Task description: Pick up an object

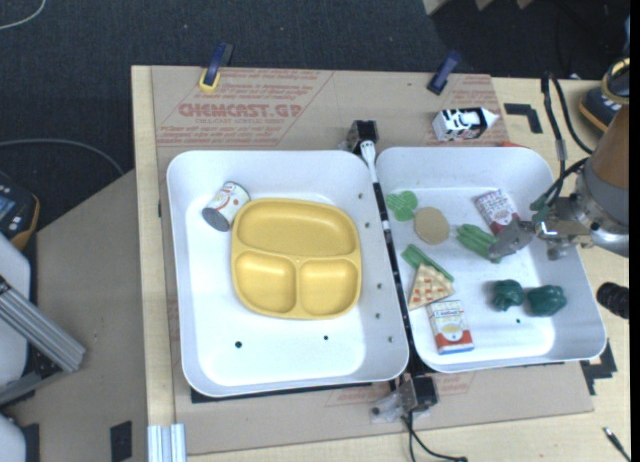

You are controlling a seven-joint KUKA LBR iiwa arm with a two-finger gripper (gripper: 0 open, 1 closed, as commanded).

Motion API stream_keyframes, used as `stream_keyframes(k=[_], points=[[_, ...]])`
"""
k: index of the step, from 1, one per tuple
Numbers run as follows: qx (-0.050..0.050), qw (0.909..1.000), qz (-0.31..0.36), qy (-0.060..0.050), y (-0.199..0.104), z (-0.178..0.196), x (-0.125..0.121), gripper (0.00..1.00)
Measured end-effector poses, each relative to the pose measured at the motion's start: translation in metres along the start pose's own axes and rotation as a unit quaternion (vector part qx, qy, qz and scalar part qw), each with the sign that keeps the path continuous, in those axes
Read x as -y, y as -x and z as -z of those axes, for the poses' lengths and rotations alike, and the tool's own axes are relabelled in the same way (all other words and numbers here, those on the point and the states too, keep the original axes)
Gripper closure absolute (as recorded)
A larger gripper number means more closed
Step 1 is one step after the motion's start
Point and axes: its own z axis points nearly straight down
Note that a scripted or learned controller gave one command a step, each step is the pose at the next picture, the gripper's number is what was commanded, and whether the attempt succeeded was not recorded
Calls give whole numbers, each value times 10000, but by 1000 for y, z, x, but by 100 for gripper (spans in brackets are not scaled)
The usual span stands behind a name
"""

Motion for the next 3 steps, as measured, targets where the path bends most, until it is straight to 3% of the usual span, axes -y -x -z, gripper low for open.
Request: stream_keyframes(k=[1, 3], points=[[15, 10000, 16, 64, 0, 6, -3, 0], [-1, 10000, 16, 29, 3, -109, -6, 0]])
